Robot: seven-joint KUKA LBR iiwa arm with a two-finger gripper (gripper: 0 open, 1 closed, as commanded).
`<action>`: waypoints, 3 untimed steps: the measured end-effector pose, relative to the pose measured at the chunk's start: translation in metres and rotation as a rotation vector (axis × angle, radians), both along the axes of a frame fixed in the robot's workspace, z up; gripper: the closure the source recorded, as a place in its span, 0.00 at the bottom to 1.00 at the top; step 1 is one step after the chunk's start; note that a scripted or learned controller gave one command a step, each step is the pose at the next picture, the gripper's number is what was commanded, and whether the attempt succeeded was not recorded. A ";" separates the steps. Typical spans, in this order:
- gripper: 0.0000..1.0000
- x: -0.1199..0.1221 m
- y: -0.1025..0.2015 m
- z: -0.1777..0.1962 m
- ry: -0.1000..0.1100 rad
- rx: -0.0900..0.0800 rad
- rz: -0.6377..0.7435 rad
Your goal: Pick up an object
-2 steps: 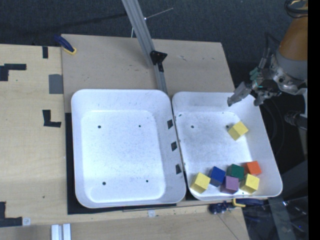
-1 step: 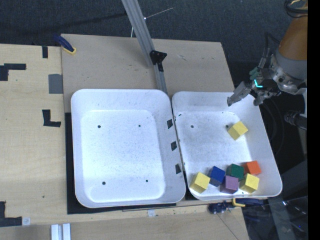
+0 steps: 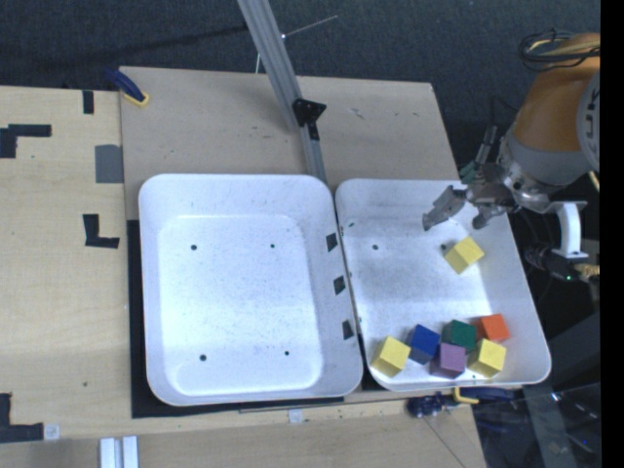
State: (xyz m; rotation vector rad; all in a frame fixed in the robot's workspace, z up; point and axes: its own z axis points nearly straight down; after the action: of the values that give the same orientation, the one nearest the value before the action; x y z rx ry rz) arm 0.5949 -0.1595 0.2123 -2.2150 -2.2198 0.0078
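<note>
My gripper hangs over the upper right part of the right bin, its two fingers spread apart with nothing between them. A yellow cube lies just below and to the right of the fingertips, apart from them. Along the bin's near edge sits a cluster of cubes: yellow, blue, green, purple, orange and another yellow.
The left bin lies beside the right one, the two rims touching. A slanted metal pole with a black clamp runs from the top edge down to the bins' junction. The wooden bench surrounds both bins.
</note>
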 end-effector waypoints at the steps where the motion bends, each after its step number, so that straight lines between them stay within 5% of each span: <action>1: 0.00 -0.006 0.000 -0.064 0.000 0.000 -0.001; 2: 0.00 -0.007 0.002 -0.117 -0.003 -0.001 0.000; 3: 1.00 -0.007 0.002 -0.105 -0.005 0.000 0.000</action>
State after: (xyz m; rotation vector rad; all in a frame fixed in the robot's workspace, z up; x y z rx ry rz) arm 0.5883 -0.1575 0.1072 -2.2168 -2.2223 0.0021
